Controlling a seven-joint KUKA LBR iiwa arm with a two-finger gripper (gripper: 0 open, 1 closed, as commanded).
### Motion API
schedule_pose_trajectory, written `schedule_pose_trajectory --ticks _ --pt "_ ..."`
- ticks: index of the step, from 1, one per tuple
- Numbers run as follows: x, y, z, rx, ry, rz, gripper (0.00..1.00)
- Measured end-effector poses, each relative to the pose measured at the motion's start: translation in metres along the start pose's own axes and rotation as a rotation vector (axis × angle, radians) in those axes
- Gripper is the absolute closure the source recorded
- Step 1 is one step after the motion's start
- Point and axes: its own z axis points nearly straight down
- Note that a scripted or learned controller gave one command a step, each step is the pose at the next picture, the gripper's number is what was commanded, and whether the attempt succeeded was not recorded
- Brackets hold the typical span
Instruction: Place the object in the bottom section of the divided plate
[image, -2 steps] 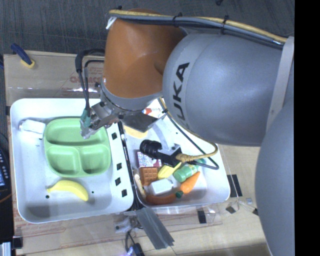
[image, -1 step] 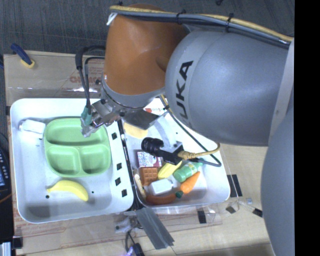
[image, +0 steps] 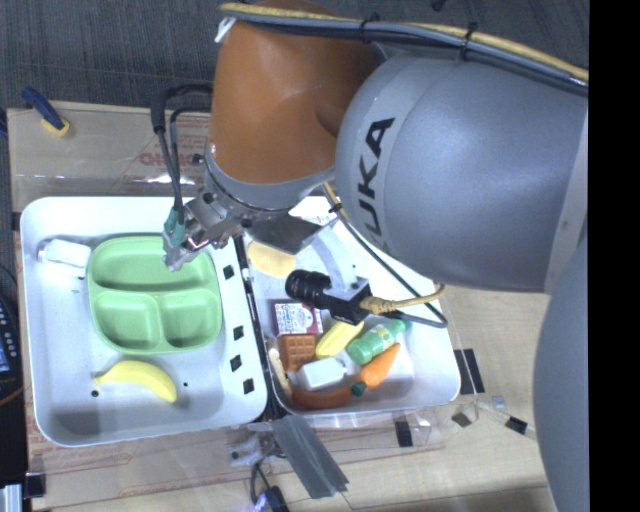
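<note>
We locate the pincer (image: 180, 240) at the upper right rim of the green divided plate (image: 155, 295); whether it is spread or closed, or carries anything, we cannot tell, since the grey and orange arm (image: 420, 140) hides most of it. The plate lies in the left bin (image: 45, 400), and all of its sections appear bare. A banana (image: 138, 378) rests just below the plate, on the bin floor. In the right bin (image: 440, 375) lie a carrot (image: 378, 366), a green bottle (image: 374, 342), a waffle (image: 297, 351) and other toy foods. We judge that placement in the bottom section is not yet done.
</note>
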Motion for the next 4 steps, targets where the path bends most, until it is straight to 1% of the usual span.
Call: schedule_pose_trajectory --ticks 1,2,3,4 --pt "0.019 -0.037 0.055 0.000 0.001 0.100 1.00" --pt "0.019 -0.037 0.055 -0.001 0.001 0.100 0.00" --pt "0.014 0.015 -0.044 -0.006 0.000 -0.074 0.00" --pt "0.024 -0.007 -0.063 -0.007 -0.001 -0.219 0.00"
